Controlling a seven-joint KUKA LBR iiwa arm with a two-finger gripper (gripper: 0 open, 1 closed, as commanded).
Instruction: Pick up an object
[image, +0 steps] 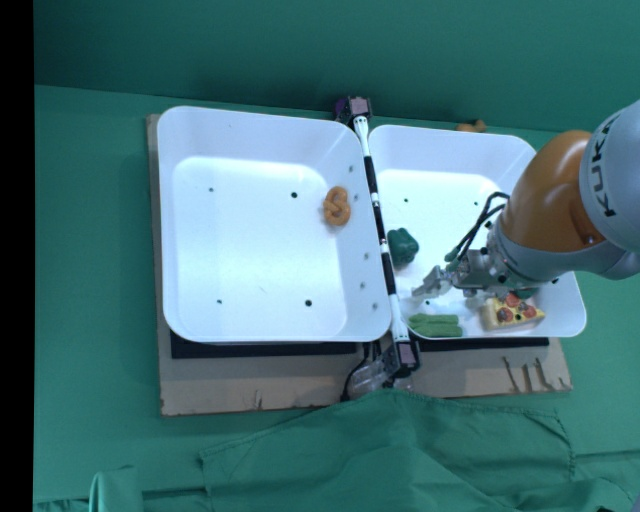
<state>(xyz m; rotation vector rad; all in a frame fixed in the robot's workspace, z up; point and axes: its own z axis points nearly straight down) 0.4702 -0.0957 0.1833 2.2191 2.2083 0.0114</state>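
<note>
Bench (90, 250) draped in green cloth, carrying two shallow white bins side by side on a cardboard sheet.

Left bin (200, 140): one orange pretzel-shaped toy (337, 206) near the right wall, upper half.

Right bin (440, 150): dark green pepper-like toy (402, 245) near the left wall, mid-height; green pea-pod toy (436, 325) flat along the near edge; pizza-slice toy (511, 312) at the near right corner, partly under the wrist.

KUKA arm (570, 200) reaching in over the right bin.

Pincer (432, 284) low, between pepper and pod, just above the pod. Fingers appear spread, nothing seen between them.

Likely target: pea pod, nearest to the tips. Judged light, probably hollow plastic or soft foam, smooth, not fragile. Low and elongated, so best taken across the short width at mid-length, fingers straddling from above. Risk: thin profile lying near the bin wall; tips may skate over it or push it against the wall.
</note>
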